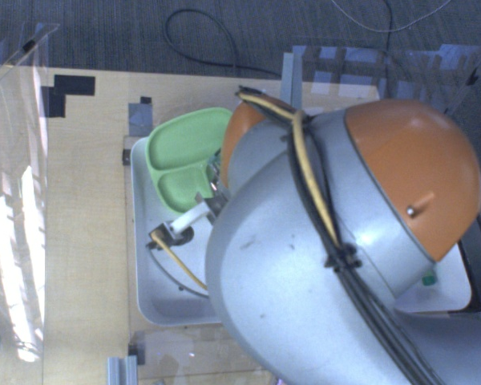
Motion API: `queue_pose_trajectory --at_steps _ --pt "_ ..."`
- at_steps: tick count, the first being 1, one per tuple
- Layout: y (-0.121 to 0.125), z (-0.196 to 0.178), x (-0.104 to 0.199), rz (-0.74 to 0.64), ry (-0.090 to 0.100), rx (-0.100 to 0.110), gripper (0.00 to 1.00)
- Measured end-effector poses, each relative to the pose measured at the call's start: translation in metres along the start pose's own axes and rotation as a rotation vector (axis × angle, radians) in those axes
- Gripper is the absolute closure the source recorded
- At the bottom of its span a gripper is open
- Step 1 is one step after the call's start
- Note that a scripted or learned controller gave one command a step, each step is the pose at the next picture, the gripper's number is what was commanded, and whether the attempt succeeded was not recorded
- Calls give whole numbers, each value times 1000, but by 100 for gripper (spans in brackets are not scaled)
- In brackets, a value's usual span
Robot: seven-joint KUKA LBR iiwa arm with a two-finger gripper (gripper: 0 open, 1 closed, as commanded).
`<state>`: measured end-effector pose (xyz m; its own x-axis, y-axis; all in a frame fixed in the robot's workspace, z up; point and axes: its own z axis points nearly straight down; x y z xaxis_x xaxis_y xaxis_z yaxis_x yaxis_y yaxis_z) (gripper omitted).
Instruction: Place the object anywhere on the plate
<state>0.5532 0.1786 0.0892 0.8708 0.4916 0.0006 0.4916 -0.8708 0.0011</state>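
A light green divided plate lies in the far end of the left white bin. My grey arm with its orange band reaches in from the right and covers most of both bins. The gripper sits low at the plate's right edge, over the smaller compartment, and the arm's bulk hides most of it. Whatever lies under the arm is hidden.
A corner of the right white bin peeks out behind the arm's orange joint. The wooden bench stretches to the left, with black tape marks and a clear sheet at its left edge.
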Motion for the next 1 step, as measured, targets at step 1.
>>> queue_pose_trajectory --at_steps 1 --pt "-25 -53 53 -319 1 1 0"
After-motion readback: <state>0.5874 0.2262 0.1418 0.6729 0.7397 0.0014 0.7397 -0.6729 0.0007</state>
